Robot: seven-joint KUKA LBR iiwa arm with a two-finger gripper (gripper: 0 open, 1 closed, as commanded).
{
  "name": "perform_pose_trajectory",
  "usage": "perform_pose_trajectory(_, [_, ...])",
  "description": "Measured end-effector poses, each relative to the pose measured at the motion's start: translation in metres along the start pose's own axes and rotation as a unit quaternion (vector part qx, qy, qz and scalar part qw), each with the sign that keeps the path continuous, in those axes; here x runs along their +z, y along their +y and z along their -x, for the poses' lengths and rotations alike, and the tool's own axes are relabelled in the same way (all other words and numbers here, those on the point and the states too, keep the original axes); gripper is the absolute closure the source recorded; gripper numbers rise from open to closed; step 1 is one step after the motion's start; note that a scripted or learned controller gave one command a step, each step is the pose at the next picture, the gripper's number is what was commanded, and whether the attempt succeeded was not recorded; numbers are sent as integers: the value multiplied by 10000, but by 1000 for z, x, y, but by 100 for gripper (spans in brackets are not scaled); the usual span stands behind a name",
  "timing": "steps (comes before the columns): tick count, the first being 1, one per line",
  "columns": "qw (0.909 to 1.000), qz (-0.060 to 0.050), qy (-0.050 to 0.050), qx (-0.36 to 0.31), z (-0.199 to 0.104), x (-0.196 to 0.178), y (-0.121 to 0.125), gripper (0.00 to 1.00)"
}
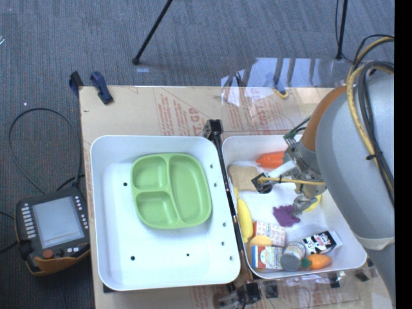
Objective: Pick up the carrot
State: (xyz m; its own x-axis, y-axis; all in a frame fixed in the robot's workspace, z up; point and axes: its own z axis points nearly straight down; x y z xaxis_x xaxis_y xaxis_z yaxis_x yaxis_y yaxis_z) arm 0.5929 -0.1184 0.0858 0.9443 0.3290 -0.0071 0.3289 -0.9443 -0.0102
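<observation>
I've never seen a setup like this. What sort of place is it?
Probably a robotics lab: a grey robot arm reaches over two shallow white bins holding toy food, a handheld control pendant lies on grey carpet, and tripod legs stand behind.

Both bins (106, 172) look like smooth white plastic with a faint sheen, and the green divided plate (171, 190) in the left one is matt plastic. The bench top (148, 111) is bare brown board, printed in red and dull. The carrot (271, 159) has a smooth orange plastic skin. The arm's (360, 159) grey shell looks like smooth painted metal. The floor (64, 31) is rough grey carpet.
</observation>
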Motion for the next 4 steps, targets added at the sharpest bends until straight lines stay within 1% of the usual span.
perform_pose_trajectory(1, [9993,5,8,367,-35,-1,-17,0])
perform_pose_trajectory(2, [9979,-3,-17,643,-27,-11,45,0])
perform_pose_trajectory(3, [9998,-9,-9,-223,41,1,-18,0])
perform_pose_trajectory(4, [9998,-55,-34,-191,43,-8,-17,100])
